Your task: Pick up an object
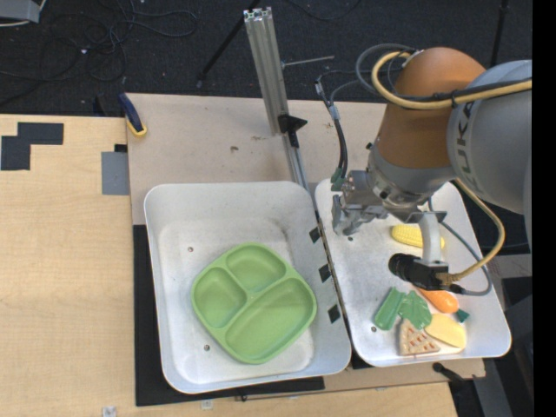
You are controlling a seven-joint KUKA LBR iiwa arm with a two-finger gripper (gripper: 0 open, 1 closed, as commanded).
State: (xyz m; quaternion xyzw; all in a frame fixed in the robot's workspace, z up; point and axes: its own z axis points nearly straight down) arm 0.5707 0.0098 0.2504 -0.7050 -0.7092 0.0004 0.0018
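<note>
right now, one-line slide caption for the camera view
Grey KUKA arm's gripper over the right white bin of toy food; green divided plate in the left white bin.

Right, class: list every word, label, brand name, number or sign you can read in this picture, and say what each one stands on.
"KU": dark letters running down the grey arm at the right edge, cut off by the frame, so the rest of the name cannot be read.
No other text: none readable on the green divided plate, the toy food or the white bins.

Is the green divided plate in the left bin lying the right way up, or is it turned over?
Right way up. The green divided plate lies flat in the left bin with its three compartments facing up.
</note>
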